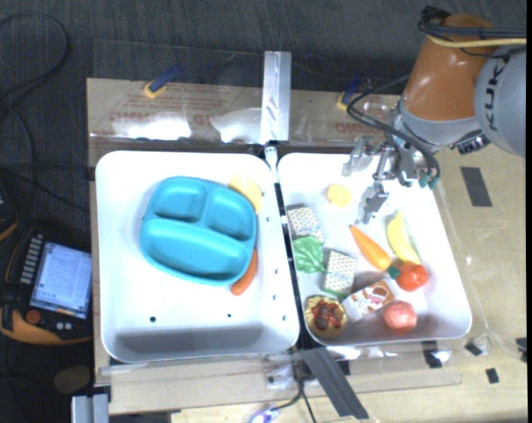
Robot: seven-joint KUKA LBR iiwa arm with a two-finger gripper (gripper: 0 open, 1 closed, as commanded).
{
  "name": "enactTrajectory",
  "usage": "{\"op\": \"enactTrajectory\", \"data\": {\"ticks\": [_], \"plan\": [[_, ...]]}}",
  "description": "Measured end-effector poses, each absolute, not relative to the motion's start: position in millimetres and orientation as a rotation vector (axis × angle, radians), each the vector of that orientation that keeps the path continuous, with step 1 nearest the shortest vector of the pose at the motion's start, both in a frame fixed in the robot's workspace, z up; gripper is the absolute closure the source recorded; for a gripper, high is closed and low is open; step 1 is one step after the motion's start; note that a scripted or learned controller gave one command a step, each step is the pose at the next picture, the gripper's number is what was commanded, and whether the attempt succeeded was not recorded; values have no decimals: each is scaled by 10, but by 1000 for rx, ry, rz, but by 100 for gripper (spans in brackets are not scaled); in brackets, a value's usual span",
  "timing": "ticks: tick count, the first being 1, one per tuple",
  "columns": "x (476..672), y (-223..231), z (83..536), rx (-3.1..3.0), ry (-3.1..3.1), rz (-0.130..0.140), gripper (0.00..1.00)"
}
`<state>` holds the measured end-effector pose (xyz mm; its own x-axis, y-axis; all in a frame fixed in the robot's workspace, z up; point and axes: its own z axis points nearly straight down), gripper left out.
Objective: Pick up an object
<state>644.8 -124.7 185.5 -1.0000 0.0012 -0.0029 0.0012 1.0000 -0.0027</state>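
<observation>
Two-finger gripper (pixel 376 203) hangs over the right white bin (pixel 455 320), fingers parted, grasping nothing; positioned for a descent. Nearest candidates: small yellow round piece (pixel 338 196) and orange plastic carrot (pixel 369 246), lying loose and apart

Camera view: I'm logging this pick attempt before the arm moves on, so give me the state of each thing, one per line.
gripper: above the right bin's far end, nothing visibly between its fingers
blue tray: upright, lying in the left bin
banana: lying flat in the right bin, untouched
carrot: lying beside the banana
tomato: resting near the banana's end
right bin: holding most of the toys
</observation>
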Motion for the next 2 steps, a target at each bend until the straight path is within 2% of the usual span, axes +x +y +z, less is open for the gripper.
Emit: {"op": "enactTrajectory", "data": {"ticks": [1,2], "plan": [[6063,-1790,1006,118,3138,-3,0],[6135,-2004,1074,-504,3097,-3,0]]}}
